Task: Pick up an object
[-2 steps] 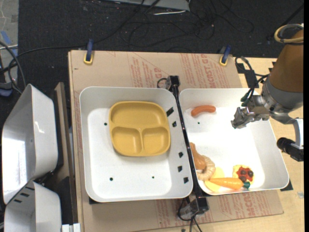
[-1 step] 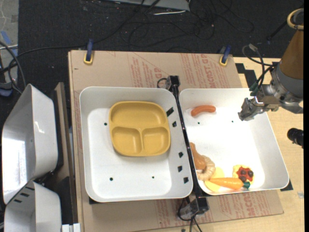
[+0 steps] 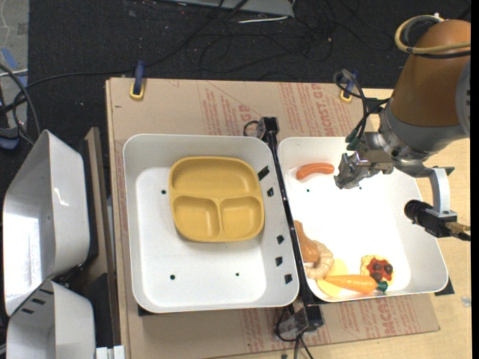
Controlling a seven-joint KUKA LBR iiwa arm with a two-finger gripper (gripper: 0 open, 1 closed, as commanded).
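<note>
The hand [image 3: 350, 176] is hovering low in the right bin [image 3: 419, 234], its grip too dark to tell, carrying nothing I can see, just beside the sausage [image 3: 314, 171], so the pickup is looking barely begun.

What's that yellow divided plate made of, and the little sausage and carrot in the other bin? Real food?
The yellow divided plate looks like moulded plastic: one even colour, soft matte sheen, rounded compartments. The sausage and carrot seem to be toy food, probably plastic or rubber, given their smooth, uniform, glossy skins. The white bins also look plastic.
</note>
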